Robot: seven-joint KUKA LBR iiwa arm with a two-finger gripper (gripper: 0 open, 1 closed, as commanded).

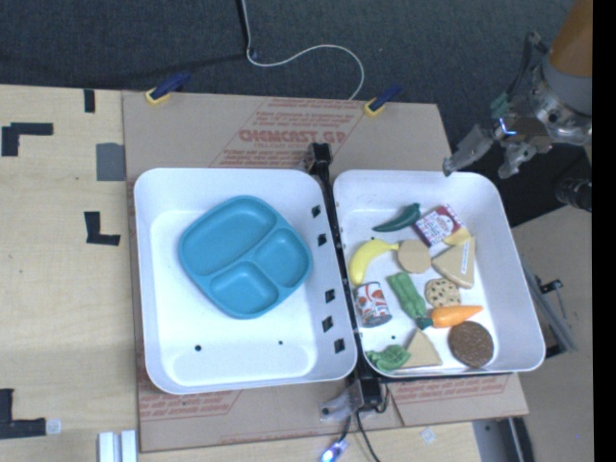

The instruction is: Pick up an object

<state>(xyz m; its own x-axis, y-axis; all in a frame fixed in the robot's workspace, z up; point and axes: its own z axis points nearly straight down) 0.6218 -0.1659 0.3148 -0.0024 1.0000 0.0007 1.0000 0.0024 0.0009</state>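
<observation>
A heap of small toy food pieces is being held in the right-hand shallow white bin [500, 221], while a blue three-compartment plastic plate [244, 255] is lying alone in the left-hand shallow white bin [159, 258]. Among the pieces, a curved yellow toy banana [369, 256] is lying with its long axis running from lower left to upper right, a dark green toy pepper [397, 218] is pointing the same way just above it, and an orange toy carrot [454, 315] is lying almost level, its tip pointing right. A small red-labelled toy can [372, 302] is resting near the bin's left wall, and a round brown toy cookie [472, 343] is sitting in the near right corner. Several pale wedges and a crumpled green piece are too small for their kind to be made out. The grey arm is being cut off by the upper right edge of the view, so little beyond its wrist is being shown. The two-finger gripper [479, 157] is hanging above the far right corner of the right-hand bin, its fingers spread apart, with nothing being pinched between them and no toy being touched.
</observation>
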